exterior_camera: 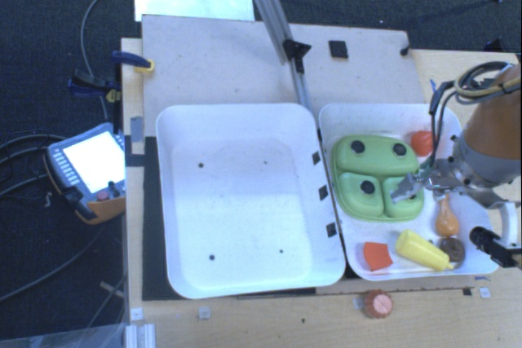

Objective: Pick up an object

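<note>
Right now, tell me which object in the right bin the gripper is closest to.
The green object: the gripper sits over its right edge, while the yellow object and red block lie nearer the front.

Showing green toy (375, 175) with black dots; yellow piece (422, 249); orange-red block (376, 255); red-orange ball (421, 143); tan-orange figure (445, 217). Sitting in white bins (245, 273). Showing orange band (493, 130) on grey arm (488, 163).

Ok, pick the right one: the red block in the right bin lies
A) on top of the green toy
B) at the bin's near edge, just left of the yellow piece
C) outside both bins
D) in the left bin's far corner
B: the red block sits on the right bin floor near the front rim, with the yellow piece just to its right and the green toy behind it.
</note>
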{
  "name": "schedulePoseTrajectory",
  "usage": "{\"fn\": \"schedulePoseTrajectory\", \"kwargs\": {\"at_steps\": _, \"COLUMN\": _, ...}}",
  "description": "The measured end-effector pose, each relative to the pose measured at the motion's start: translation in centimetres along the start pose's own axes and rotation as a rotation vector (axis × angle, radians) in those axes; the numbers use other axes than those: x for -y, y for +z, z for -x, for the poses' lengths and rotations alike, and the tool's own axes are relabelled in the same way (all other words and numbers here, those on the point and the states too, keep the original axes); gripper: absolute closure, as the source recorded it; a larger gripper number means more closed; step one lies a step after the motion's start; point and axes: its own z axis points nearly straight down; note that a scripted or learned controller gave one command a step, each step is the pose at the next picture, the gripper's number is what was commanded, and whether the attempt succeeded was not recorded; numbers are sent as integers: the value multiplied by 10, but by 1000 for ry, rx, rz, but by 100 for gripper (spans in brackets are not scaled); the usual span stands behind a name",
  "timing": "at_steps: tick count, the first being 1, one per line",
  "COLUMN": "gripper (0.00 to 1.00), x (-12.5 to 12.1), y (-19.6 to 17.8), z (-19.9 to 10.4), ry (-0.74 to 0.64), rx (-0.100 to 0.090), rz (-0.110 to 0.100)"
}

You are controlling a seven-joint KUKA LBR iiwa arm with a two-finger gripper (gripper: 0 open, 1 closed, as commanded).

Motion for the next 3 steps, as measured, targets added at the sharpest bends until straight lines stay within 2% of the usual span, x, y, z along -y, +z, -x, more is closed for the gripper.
{"fn": "schedulePoseTrajectory", "kwargs": {"at_steps": 1, "gripper": 0, "x": -3, "y": 43, "z": 5, "ry": 0, "rx": 1, "rz": 2}}
{"fn": "schedulePoseTrajectory", "kwargs": {"at_steps": 2, "gripper": 100, "x": -2, "y": 30, "z": 6, "ry": 3, "rx": -1, "rz": -3}}
{"fn": "schedulePoseTrajectory", "kwargs": {"at_steps": 3, "gripper": 100, "x": 4, "y": -19, "z": 13, "ry": 2, "rx": 3, "rz": 9}}
